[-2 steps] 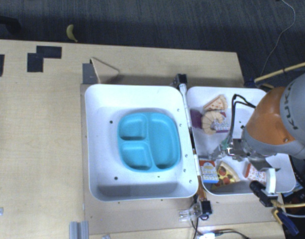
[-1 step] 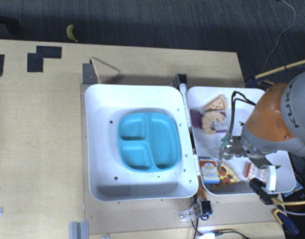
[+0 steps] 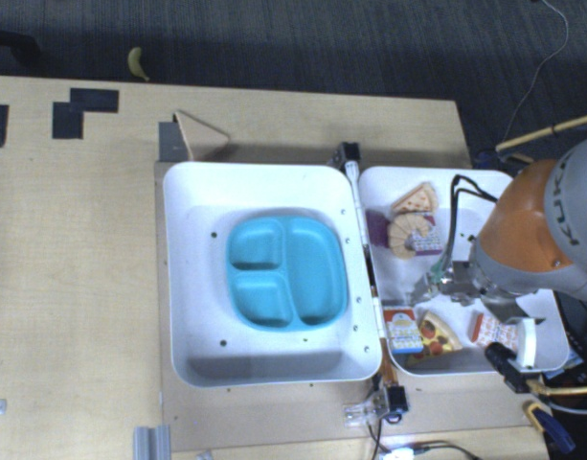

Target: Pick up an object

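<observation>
hovering over the right bin, the gripper is seen; finger state cannot be told. the small carton is judged light, stiff, best pinched across flat sides.

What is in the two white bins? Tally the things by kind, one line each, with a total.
Blue three-compartment plastic tray, left bin: 1
Pizza-slice toys, right bin, tan wedge and topped slice: 2
Small printed cartons, and: 2
Round printed disc: 1
Total: 6

Wooden bench, two white bins
</observation>
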Tool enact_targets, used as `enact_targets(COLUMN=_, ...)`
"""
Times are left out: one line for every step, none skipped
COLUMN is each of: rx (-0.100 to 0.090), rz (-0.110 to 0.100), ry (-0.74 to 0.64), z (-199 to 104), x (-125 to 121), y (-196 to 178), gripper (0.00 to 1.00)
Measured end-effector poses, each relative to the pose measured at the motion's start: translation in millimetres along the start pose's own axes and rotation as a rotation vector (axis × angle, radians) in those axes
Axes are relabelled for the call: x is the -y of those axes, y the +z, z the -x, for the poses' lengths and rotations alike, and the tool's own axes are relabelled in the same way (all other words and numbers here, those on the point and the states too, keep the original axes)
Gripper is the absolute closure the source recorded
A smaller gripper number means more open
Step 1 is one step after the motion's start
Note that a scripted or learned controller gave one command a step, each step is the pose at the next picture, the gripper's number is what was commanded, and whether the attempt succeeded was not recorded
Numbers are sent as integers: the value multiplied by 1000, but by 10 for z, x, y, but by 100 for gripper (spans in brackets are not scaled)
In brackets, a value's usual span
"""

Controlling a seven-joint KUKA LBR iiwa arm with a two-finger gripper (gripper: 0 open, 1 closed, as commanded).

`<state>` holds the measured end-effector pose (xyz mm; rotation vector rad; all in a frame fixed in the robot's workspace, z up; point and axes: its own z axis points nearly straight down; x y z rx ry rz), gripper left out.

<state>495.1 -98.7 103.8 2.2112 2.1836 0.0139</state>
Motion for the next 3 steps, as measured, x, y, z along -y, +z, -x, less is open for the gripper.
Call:
enact_targets(rx=2, rz=-4, ry=-3, z=-63, x=34, y=133, gripper=0)
enact_targets(rx=-11, rz=-4, ry=-9, z=-115, x=9, y=19, gripper=100)
enact_targets(rx=7, rz=7, ry=0, z=-29, x=-2, y=-1, gripper=0)
